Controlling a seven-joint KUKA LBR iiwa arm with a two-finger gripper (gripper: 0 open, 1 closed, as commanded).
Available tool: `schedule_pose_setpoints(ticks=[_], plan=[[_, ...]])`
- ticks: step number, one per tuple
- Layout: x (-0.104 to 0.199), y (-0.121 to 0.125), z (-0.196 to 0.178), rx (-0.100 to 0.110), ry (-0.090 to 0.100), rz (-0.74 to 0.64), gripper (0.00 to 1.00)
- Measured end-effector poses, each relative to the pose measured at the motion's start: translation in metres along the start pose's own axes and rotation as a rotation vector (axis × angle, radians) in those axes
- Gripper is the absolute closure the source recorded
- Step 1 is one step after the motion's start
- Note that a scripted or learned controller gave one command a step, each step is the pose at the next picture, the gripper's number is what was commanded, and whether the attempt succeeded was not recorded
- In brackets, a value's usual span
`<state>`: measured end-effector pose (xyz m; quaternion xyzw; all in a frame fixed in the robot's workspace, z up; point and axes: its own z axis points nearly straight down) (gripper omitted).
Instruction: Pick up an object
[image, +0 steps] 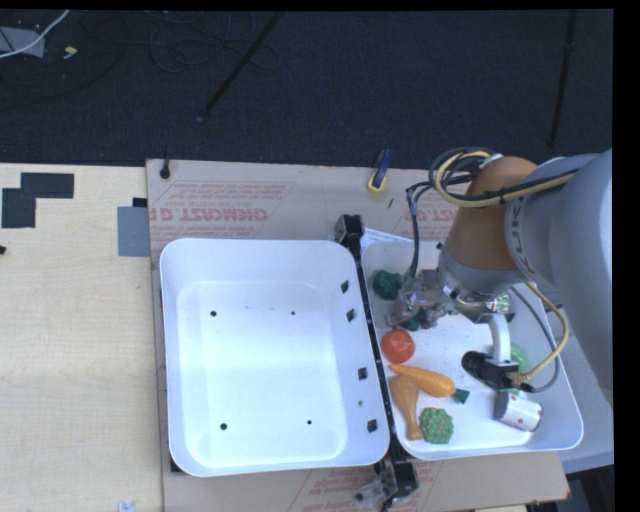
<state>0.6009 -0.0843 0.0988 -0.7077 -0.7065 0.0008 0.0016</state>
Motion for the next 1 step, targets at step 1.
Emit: schedule_pose_setpoints(ticks=[1], plan=[[0.0879,0.0437,-0.0951,-0.012,0.002,-0.011,1.00]])
